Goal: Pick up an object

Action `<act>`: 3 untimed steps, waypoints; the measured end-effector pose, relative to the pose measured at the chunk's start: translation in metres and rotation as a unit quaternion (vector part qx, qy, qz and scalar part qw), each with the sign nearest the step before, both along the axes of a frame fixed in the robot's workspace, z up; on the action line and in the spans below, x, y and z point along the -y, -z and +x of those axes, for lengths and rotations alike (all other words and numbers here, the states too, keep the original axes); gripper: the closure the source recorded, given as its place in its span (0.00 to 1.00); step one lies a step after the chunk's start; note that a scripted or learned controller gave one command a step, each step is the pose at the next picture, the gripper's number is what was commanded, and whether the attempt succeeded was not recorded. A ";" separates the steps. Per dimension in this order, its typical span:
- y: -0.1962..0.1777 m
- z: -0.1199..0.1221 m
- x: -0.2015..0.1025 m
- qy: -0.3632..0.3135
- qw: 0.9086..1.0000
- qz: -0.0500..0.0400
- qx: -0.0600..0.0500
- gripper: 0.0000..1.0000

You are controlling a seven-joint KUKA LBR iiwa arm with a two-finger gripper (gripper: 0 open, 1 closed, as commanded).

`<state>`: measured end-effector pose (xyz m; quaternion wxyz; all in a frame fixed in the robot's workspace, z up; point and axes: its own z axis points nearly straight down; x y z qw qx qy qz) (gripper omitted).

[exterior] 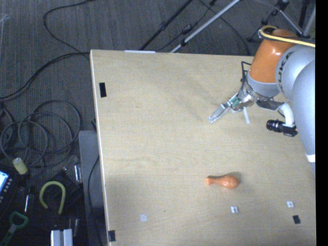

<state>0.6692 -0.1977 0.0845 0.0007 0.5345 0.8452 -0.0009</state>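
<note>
- I see the gripper (pixel 229 110) in the right half of the frame, above centre, its fingers (pixel 218 115) pointing down-left over the tan board (pixel 154 137); nothing sits between them, and I cannot tell whether they are spread or closed.
- The orange pear-shaped object (pixel 224 181) lies on its side in the lower right of the frame, well apart from the jaws and below them, narrow end pointing left.
- Small dark and pale markers (pixel 102 89) dot the board.
- Left of the board, on grey carpet, I see coiled black cables (pixel 41 132) and a green U-shaped lock (pixel 51 193); tripod legs (pixel 215 14) cross the top.
</note>
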 end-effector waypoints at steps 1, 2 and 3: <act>0.000 0.000 -0.015 -0.120 0.993 0.001 0.000 0.00; -0.010 0.001 -0.016 -0.120 0.993 0.001 0.002 1.00; -0.100 -0.009 -0.051 -0.082 0.997 0.001 0.001 1.00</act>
